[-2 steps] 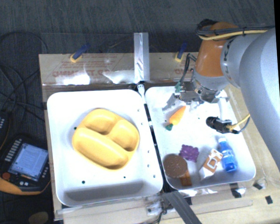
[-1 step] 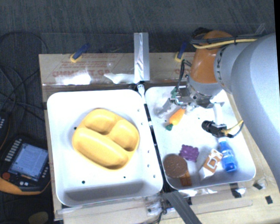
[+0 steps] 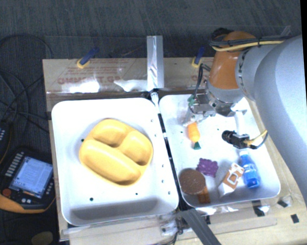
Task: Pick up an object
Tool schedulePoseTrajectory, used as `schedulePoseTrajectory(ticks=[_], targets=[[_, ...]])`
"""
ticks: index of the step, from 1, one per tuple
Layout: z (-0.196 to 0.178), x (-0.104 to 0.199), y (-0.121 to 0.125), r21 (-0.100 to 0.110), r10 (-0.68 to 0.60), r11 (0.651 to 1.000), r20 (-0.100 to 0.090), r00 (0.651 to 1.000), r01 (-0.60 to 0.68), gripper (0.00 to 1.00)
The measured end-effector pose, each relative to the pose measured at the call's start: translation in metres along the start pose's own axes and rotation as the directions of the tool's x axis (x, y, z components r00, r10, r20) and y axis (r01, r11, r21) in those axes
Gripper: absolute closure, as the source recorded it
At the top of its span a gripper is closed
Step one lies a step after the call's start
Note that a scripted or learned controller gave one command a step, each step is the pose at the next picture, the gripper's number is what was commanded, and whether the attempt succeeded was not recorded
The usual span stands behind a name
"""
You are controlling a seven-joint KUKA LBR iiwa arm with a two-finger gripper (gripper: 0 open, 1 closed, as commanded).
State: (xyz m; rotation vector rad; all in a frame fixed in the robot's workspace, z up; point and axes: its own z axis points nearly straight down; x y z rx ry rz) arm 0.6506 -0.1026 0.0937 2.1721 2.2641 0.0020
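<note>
My gripper (image 3: 198, 111) hangs over the far left part of the right bin (image 3: 266, 153), under the orange wrist band. Just in front of it lies a small orange carrot (image 3: 194, 131) with a green end, touching or nearly touching the gripper's tip. Nearer the front of this bin are a purple lump (image 3: 207, 167), a brown round piece (image 3: 192, 181), a white and orange carton (image 3: 231, 177) and a blue bottle (image 3: 249, 171). A large yellow rounded object (image 3: 116, 151) fills the middle of the left bin (image 3: 66, 151).
The bins' shared rim (image 3: 165, 144) runs just left of the carrot. The grey arm (image 3: 282, 84) covers the right bin's far right corner. A metal bracket (image 3: 155, 61) stands behind the bins. Handheld controllers (image 3: 26, 178) lie off the bench's left.
</note>
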Motion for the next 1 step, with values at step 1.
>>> schedulePoseTrajectory(ticks=[1], targets=[[-0.0855,0.0426,0.0068,0.011,0.305,0.952,0.004,0.952,-0.305,1.0]])
